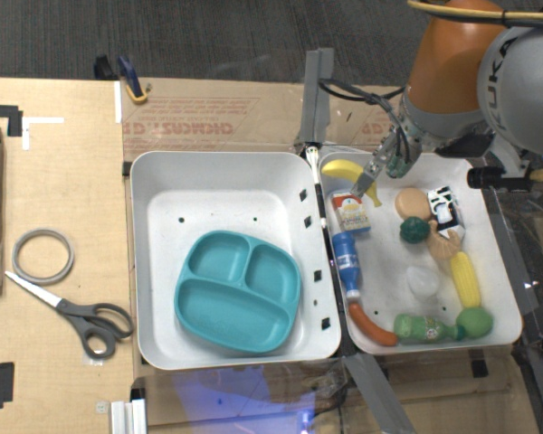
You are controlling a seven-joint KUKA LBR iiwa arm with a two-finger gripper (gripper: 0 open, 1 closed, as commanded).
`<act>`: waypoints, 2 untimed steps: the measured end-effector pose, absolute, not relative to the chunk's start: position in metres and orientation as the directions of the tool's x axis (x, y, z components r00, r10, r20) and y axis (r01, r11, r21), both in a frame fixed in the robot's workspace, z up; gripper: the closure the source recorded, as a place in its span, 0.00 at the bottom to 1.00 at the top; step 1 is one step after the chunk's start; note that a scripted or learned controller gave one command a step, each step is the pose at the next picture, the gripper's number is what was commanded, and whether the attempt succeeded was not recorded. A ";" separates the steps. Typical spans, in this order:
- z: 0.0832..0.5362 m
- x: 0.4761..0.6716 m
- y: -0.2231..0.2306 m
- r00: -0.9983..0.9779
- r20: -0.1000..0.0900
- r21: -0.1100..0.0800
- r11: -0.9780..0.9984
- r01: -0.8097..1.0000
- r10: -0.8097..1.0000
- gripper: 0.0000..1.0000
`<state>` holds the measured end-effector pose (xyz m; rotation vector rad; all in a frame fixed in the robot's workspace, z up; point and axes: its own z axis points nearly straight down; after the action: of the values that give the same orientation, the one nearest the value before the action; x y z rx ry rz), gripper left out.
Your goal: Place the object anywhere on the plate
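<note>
One gripper (377, 172) is being held low over the back left corner of the right bin (505, 269), just beside the divider between the bins; whether its fingers are parted or closed cannot be told, and nothing is being seen between them. A yellow banana (341, 168) is lying just left of the tool, against the bin's back wall, and a small red and white carton (349, 213) is lying just below it. A blue bottle (346, 262) is being pressed along the left wall, with an orange-red sausage (373, 325) at the front edge. Open floor is being left in the bin's middle, between the bottle and a corn cob (465, 278). The arm (452, 52) is being reached in from the right, its orange band above the wrist, angled down and leftward. The teal plate (240, 290) is sitting in the left bin (163, 188), nothing on it, with bare white floor being left behind it.
</note>
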<state>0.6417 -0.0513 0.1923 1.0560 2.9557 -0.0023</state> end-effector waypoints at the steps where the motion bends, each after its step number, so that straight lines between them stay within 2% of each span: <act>1: 0.192 0.612 0.027 -0.888 -0.001 0.000 0.888 0.460 0.460 1.00; 2: 0.191 0.541 0.096 -0.934 0.000 0.000 0.934 0.357 0.357 1.00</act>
<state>0.5408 0.0963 0.1914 0.5696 3.0898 -0.0003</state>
